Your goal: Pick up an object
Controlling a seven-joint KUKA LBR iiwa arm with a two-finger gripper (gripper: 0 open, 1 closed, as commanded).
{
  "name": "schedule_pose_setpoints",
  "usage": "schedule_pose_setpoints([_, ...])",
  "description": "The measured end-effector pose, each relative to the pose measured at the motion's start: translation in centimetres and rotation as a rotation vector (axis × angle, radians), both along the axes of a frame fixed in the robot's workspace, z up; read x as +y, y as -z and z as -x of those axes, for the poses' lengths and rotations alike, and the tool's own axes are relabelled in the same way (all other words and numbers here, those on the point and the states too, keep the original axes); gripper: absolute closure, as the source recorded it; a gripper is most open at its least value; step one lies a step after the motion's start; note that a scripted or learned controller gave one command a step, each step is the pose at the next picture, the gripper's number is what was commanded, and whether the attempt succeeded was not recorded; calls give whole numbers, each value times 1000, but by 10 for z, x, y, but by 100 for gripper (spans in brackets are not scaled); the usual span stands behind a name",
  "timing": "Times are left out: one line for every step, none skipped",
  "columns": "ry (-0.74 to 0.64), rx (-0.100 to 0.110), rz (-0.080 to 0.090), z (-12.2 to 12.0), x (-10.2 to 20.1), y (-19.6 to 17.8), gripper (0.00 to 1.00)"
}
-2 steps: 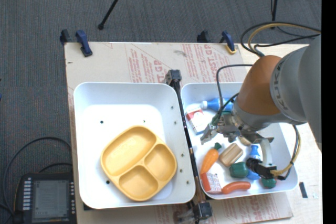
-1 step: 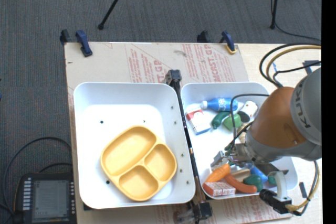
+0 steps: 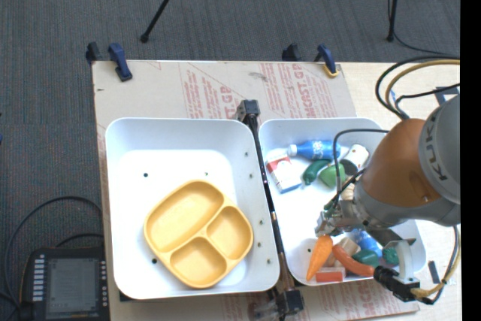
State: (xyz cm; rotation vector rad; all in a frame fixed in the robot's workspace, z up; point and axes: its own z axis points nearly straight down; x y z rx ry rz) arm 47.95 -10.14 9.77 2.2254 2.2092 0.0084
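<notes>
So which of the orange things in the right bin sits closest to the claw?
The orange carrot, pointing up toward the claw. The other orange piece lies farther right, near the bin's lower edge.

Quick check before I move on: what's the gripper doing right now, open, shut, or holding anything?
Gripper: low in the right bin just above the orange carrot; open or shut cannot be told, and nothing is visibly held.

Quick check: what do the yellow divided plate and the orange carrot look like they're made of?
Yellow divided plate: likely moulded plastic or silicone, matte, with an even colour and soft rounded rims. Orange carrot: probably toy plastic, smooth, with a uniform orange; too small to be sure.
</notes>
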Motion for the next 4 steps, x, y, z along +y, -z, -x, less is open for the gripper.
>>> schedule_pose_setpoints([-10,10,-2,1,72,-89,100])
schedule_pose_setpoints([-9,10,-2,2,72,-89,0])
schedule_pose_setpoints([-6,13,-2,5,17,1,0])
schedule_pose_setpoints([-4,14,-4,4,18,-9,100])
